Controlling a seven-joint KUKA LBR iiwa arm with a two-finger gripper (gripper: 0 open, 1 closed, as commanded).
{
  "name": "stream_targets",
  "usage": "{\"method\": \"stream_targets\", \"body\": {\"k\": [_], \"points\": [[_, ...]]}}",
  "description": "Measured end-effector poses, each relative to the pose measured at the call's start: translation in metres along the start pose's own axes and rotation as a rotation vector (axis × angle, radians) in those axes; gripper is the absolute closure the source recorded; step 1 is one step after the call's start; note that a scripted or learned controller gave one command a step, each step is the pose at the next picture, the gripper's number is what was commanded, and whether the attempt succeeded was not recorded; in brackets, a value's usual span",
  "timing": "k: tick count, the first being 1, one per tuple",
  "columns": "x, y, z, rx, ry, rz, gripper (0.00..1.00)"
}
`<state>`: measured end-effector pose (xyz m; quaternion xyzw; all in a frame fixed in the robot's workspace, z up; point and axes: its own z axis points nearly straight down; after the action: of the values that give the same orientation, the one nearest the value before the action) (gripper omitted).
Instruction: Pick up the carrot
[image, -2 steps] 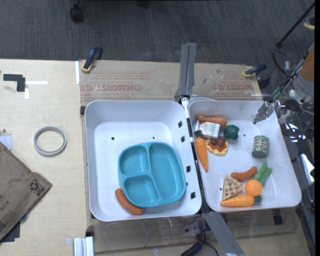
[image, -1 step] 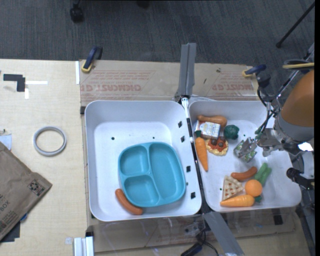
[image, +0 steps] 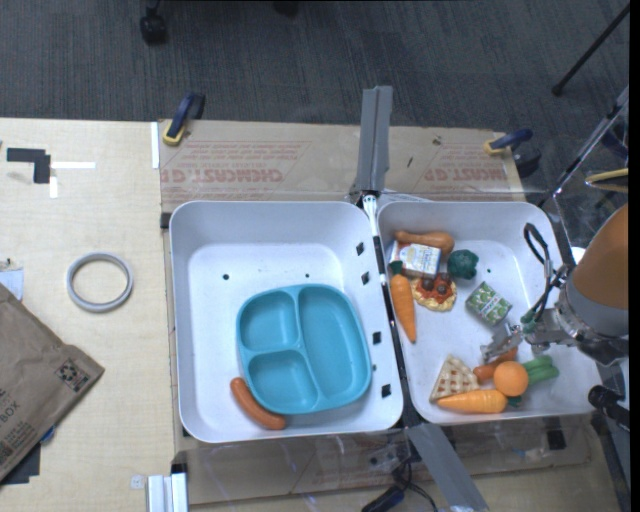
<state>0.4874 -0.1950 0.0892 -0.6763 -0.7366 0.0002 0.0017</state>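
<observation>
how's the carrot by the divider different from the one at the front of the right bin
The carrot by the divider lies lengthwise along the wall between the bins, away from the gripper; the front carrot lies crosswise near the bin's front edge, close below the gripper. The divider carrot looks slimmer and lies mostly on its own; the front carrot looks stubbier and is crowded by the orange and the waffle wedge. Both are orange, tapered and in the right bin.

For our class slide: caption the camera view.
End effector low in right bin near carrot; teal tray in left bin.

Dark grey carpet floor beyond a pale wooden bench, cardboard sheet clamped along its back.
</observation>
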Motion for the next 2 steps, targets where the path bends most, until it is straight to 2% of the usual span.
{"method": "stream_targets", "body": {"k": [1,2], "points": [[-0.001,0.002,-0.007,-0.002,0.0,0.004,1.0],[0.062,-0.004,0.001,0.002,0.001,0.182,1.0]]}}
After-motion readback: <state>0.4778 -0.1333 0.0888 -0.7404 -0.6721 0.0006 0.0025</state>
